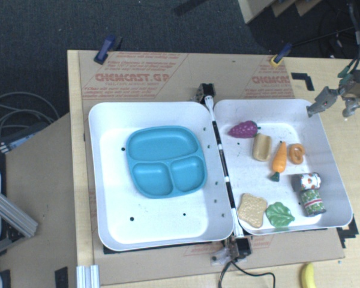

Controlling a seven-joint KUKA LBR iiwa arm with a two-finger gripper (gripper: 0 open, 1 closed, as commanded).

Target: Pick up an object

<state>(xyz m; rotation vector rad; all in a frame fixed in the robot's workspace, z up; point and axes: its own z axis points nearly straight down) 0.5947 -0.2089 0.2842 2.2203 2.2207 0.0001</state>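
Claw (334, 102) at the right bin's (333, 161) upper right edge, fingers spread wide with nothing between them, purple grapes (244, 129), carrot (279, 157), can (311, 194) in that bin, blue tray (166, 161) in left bin (108, 185)

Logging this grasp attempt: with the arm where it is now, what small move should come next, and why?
Probably swing the tool leftward and in over the right white bin. It sits at that bin's upper right corner, outside the rim, holding nothing, while the orange plastic carrot and the other toy foods lie untouched on the bin floor.
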